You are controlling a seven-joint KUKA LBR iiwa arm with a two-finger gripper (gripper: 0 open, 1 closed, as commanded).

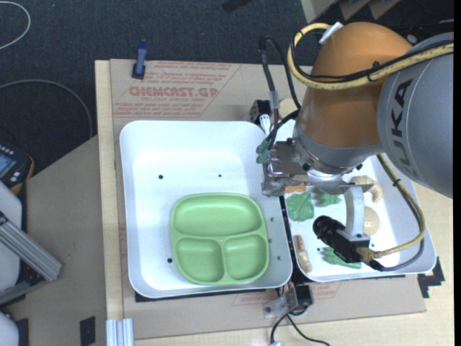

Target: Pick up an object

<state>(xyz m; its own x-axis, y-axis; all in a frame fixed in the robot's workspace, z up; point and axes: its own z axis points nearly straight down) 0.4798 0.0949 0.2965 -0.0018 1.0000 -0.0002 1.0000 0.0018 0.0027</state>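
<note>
The tool (288,182) hung over the right bin (403,265), at the wall it shares with the left bin (137,193); I could not tell its opening. Small objects (301,207) lay cluttered just beneath. Descending there, it might have struck that wall or closed on nothing.

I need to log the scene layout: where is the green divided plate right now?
The green divided plate lies in the left bin, toward its near right corner, close to the wall it shares with the right bin, below and left of the arm's wrist.
</note>
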